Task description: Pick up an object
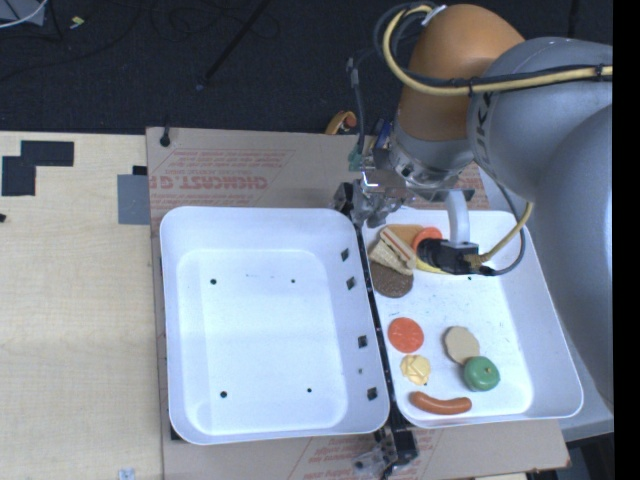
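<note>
Tan sandwich wedge (398, 248) as likeliest target, lying at the far left end of the right bin (510, 313).
Touching a brown round patty (393, 282) on its near side, just beside an orange-red piece (429, 236) on its right. Hand (370, 200) hovering just beyond the wedge, over the bin's far-left corner, hard by the wall shared with the left bin (260, 328). Spread of the hand: impossible to tell from this angle, and no item visibly in its grasp. Best to shift right and nearer before descending, so as to stay clear of that wall. Centre over the wedge alone, close across its narrower sides, and avoid snagging the patty underneath. Failing that, try the looser pieces lying apart at the near end: red disc (405, 334), green round (481, 374), sausage (441, 403).
</note>
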Robot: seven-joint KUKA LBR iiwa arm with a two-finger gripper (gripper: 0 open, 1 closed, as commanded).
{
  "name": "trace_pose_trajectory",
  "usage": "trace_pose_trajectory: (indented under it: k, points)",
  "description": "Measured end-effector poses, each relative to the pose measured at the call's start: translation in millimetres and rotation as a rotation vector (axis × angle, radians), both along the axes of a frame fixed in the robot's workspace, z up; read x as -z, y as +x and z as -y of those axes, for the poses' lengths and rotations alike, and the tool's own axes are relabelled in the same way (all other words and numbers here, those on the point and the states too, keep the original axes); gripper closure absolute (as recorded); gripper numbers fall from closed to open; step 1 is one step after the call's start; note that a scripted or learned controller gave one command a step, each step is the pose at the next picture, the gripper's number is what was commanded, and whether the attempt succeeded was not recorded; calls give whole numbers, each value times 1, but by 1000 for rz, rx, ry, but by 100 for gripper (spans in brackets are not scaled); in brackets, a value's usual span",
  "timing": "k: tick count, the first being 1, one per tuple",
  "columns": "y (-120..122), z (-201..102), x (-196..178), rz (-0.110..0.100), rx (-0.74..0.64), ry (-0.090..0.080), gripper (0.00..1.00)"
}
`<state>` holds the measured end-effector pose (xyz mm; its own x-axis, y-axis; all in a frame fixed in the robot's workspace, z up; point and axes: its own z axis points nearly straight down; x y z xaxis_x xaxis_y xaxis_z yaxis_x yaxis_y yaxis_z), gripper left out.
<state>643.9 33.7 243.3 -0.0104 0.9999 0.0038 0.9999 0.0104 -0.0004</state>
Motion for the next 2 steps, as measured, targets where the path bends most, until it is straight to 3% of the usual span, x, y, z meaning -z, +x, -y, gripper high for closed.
trace_pose_trajectory:
  k: [1,2]
  points:
    - [1,8,-122,12,8,-3,100]
    - [0,6,-180,5,8,-3,100]
